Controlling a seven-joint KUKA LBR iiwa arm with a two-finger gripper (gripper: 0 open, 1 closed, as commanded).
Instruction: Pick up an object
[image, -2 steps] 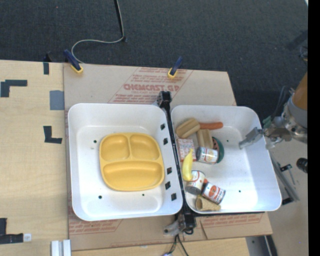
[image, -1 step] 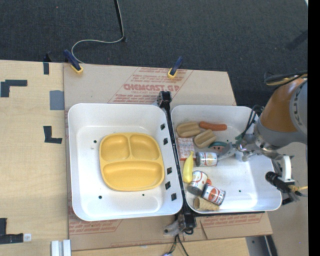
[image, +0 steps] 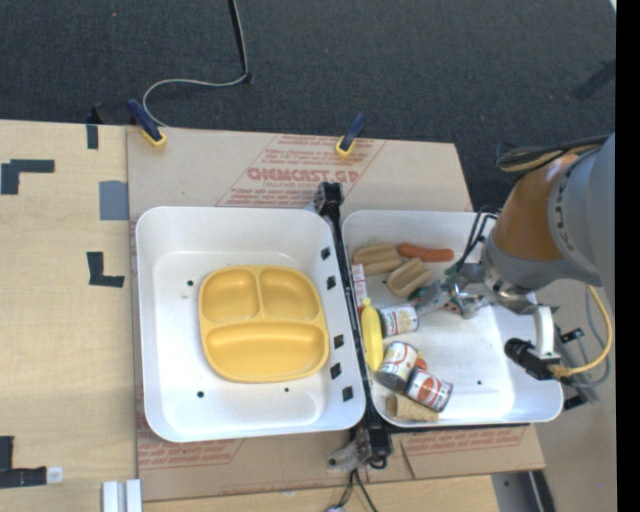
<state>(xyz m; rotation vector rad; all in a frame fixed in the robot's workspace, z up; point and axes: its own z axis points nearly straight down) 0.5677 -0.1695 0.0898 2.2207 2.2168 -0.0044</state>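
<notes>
the arm (image: 560, 215) reaches in from the right over the right bin (image: 505, 385), its orange band above the wrist. the gripper (image: 437, 296) sits low in that bin, its tips just beside a tan bread-like piece (image: 408, 275) — whether it is wide, narrow or holding anything cannot be told from here.

the objects crowd the right bin's left half: a hot dog bun (image: 375, 256) and a red sausage (image: 426, 253) near the far wall, a yellow banana (image: 371, 337) along the divider, a small jar (image: 398, 320) touching it, and two cans (image: 400, 360) (image: 429, 389) nearer the front, with a brown piece (image: 406, 407) beneath them.

the left bin (image: 160, 330) holds a yellow divided plate (image: 264, 324) — lying flat, well apart from the gripper.
</notes>
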